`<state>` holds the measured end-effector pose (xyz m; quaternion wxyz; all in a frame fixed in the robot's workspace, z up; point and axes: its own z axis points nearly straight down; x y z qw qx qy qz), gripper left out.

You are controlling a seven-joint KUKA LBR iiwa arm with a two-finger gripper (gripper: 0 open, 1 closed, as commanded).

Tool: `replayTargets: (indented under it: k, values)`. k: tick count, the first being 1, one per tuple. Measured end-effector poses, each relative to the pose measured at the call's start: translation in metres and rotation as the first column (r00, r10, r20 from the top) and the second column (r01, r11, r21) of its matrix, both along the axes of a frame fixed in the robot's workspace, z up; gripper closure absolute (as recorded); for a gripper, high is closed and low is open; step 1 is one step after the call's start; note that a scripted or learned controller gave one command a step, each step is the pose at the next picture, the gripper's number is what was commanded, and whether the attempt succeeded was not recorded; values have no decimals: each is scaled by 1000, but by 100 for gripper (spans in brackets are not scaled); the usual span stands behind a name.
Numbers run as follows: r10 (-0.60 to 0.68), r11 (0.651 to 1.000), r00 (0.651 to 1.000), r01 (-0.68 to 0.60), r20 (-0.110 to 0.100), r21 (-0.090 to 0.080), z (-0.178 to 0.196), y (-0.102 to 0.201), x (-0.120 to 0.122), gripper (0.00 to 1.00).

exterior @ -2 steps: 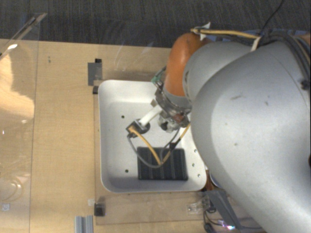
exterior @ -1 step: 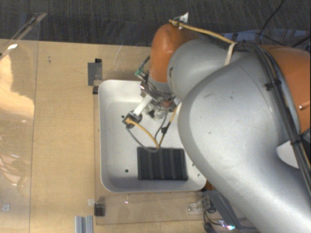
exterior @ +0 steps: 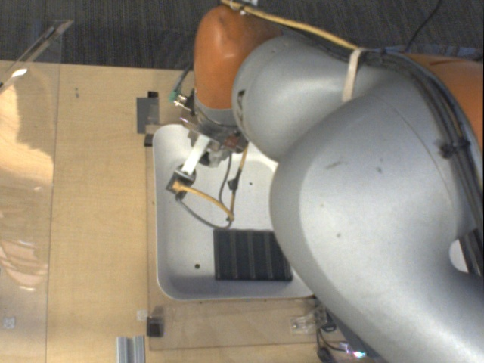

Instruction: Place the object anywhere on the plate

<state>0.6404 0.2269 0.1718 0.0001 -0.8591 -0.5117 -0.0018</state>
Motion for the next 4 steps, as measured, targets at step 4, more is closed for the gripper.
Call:
replayTargets:
  k: [4]
  values:
    - [886, 464, 464, -886, -3, -2, -70, -9, -82, 100]
